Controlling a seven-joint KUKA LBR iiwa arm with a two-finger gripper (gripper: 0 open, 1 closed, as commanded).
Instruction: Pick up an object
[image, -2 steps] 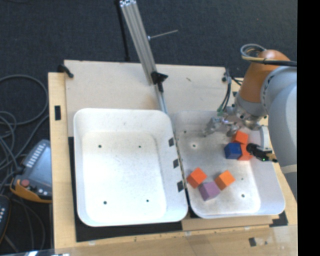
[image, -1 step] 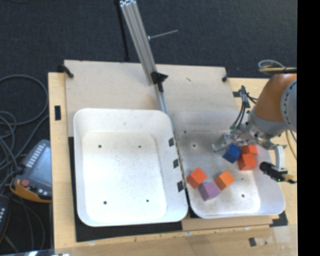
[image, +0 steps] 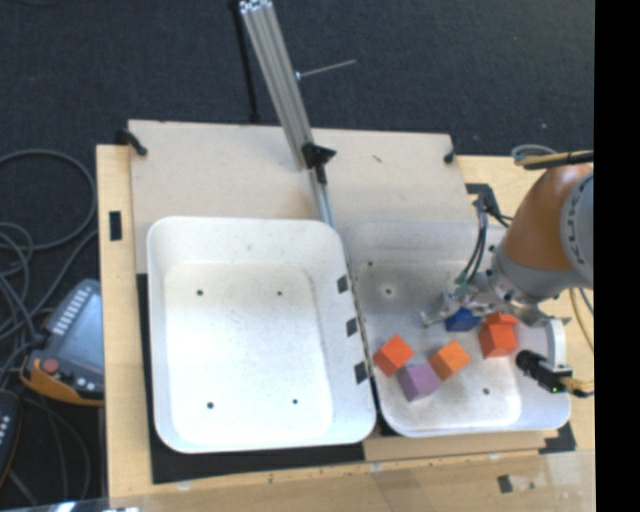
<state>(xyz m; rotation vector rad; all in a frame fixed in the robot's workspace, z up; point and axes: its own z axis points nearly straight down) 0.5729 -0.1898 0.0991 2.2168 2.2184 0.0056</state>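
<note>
A dark carpeted floor surrounds a pale wooden desk (image: 250, 150), with loose cables and a handheld pendant (image: 70, 340) lying on the floor off to the left. On the desk sit two shallow white bins side by side. The left bin (image: 250, 330) has only its speckled floor and a few small holes to show. The right bin (image: 400, 260) carries all the pieces, gathered toward its near half, probably because the arm enters from that side and can reach them there.

An aluminium rail (image: 285, 90) slants down from the top of the view to the gap between the bins.

The arm (image: 545, 230), grey with its orange band, bends low over the right bin, and its end effector (image: 462, 312) sits down among the blocks. A small blue block (image: 460, 321) lies right at its tip, touching or nearly so. Whether the tip is spread or closed, and whether it has any hold of the blue block, cannot be told from this angle.

The other candidates lie close by: an orange block (image: 498, 336) just to the right of the blue one, a second orange block (image: 450, 359) nearer the camera, a third (image: 394, 353) further left, and a purple block (image: 418, 381) touching or just beside the second. The blue block looks like the target, judging by where the arm has been set.
</note>
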